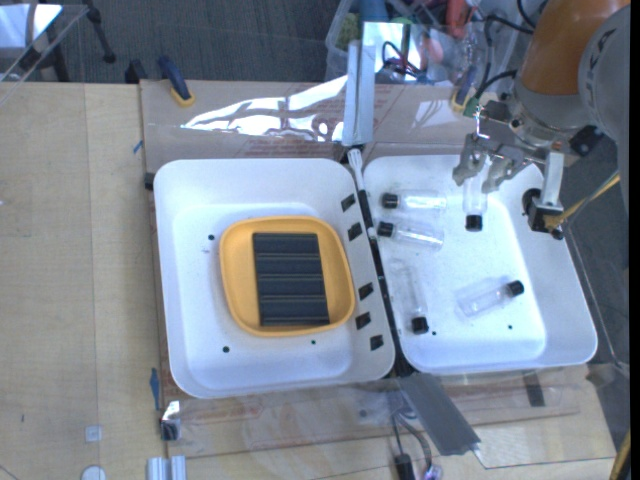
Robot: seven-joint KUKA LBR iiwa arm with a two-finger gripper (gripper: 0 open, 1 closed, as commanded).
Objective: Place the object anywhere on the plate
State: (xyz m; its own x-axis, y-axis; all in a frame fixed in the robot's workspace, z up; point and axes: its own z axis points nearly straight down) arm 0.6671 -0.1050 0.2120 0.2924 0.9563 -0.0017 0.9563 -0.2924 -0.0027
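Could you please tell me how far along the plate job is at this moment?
Done: the gripper holds a clear vial with a black cap, lifted above the right bin. In hand: carrying it. Left: setting it on the yellow plate in the left bin; four vials remain.

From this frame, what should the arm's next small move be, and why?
Probably carry left toward the yellow plate. The gripper appears to hold a clear vial upright, lifted over the right bin, while the plate sits in the left bin.
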